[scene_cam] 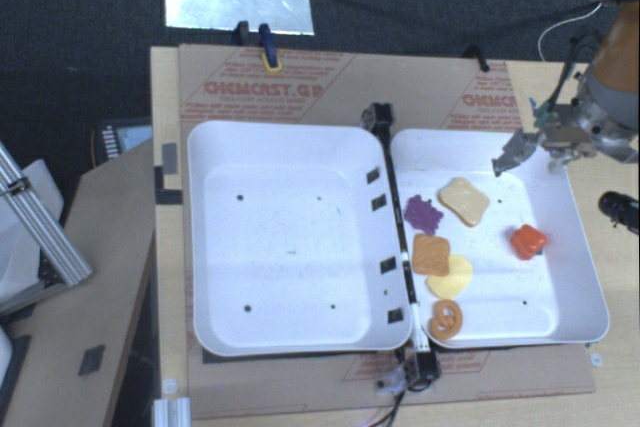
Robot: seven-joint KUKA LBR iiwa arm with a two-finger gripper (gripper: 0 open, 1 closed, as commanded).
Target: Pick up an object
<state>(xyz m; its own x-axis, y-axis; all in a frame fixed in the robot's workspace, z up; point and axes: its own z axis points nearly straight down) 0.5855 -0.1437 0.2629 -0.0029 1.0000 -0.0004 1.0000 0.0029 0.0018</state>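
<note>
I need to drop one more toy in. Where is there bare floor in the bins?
The left bin has open floor between all walls. The right bin is crowded by the divider: purple piece, bread slice, pretzel. Its front right corner, below the red piece, is bare.

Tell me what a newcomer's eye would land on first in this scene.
The cluster of toy foods in the right bin: a red piece, a purple bunch, a tan slice and a pretzel near the divider. Next, the gripper over that bin's far edge, and the plain white left bin.
</note>
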